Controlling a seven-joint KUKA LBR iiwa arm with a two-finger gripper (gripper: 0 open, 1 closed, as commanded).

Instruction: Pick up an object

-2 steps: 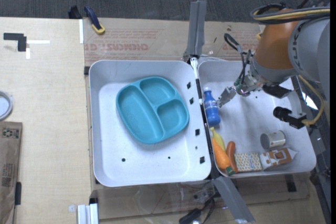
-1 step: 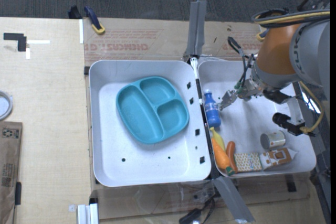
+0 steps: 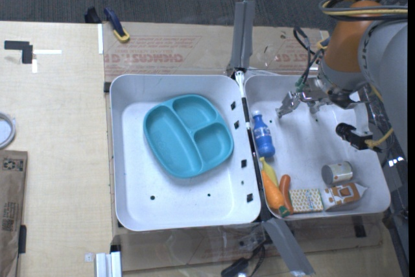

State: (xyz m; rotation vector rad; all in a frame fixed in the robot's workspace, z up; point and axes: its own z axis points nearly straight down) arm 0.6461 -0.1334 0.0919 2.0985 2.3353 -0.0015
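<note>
1. Nearest, along the right bin's (image 3: 363,133) front wall, lie a carrot (image 3: 273,191), a patterned packet (image 3: 306,200) and a small carton (image 3: 342,194), with a grey can (image 3: 337,172) just behind them.
2. A blue bottle (image 3: 262,135) lies by the wall between the bins.
3. The left bin (image 3: 130,191) holds a blue divided plate (image 3: 188,135).
4. Farther back, the claw (image 3: 297,101) hangs released over the right bin's rear, fingers spread, grasping nothing.

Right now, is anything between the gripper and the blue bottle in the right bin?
Nothing visible. The gripper hangs over bare white floor of the right bin; the blue bottle lies down-left, by the divider.
</note>
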